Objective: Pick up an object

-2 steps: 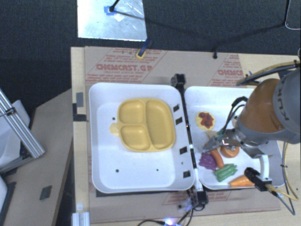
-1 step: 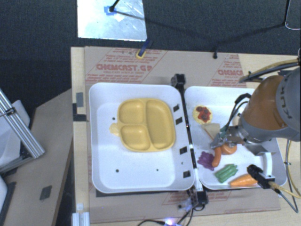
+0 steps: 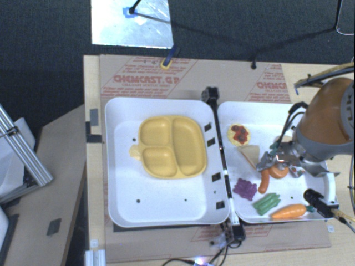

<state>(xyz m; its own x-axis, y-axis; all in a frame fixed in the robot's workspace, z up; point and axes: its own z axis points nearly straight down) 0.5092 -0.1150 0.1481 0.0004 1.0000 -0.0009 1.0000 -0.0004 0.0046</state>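
My gripper (image 3: 275, 162) hangs low over the middle of the right bin (image 3: 266, 114), reaching in from the right. Right under it lies a round orange piece (image 3: 279, 172), partly hidden by the gripper. An orange sausage (image 3: 264, 182) lies just below and to its left. A pale wedge (image 3: 250, 154) sits to the gripper's left, touching or nearly touching it. Further items in this bin are a small pizza with red topping (image 3: 239, 134), a purple grape bunch (image 3: 244, 189), a green vegetable (image 3: 266, 203) and a carrot (image 3: 289, 211).
The left bin (image 3: 125, 204) holds a yellow divided plate (image 3: 169, 147). A black divider with clips (image 3: 220, 159) runs between the bins. The grey and orange arm (image 3: 330, 121) covers the right bin's right side. A black fitting (image 3: 316, 199) sits at that bin's front right corner.
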